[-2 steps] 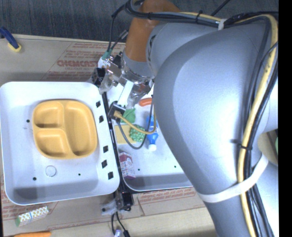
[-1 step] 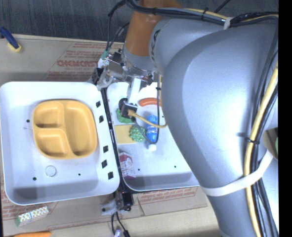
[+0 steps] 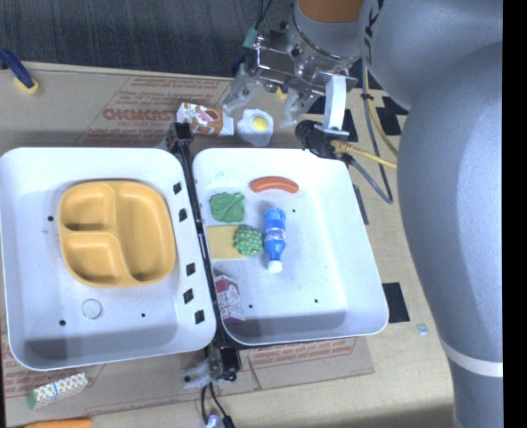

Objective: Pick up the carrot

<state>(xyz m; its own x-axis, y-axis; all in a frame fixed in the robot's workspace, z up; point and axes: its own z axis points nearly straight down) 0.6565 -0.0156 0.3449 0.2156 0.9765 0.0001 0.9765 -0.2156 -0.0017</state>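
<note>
While the grey two-finger gripper (image 3: 288, 96) is seen over the back rim of the right shallow white bin (image 3: 357, 248), its grip state not discernible, approach is judged in hand, and a descent is called for onto the orange-red elongated carrot (image 3: 274, 185) lying loose near that bin's back wall.

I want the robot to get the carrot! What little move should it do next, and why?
Probably bring the claw toward the near side and down over the carrot. The claw hangs beyond the far rim of the right bin, while the carrot lies flat inside it near the far wall, apart from the blue bottle and the green leaf.
</note>
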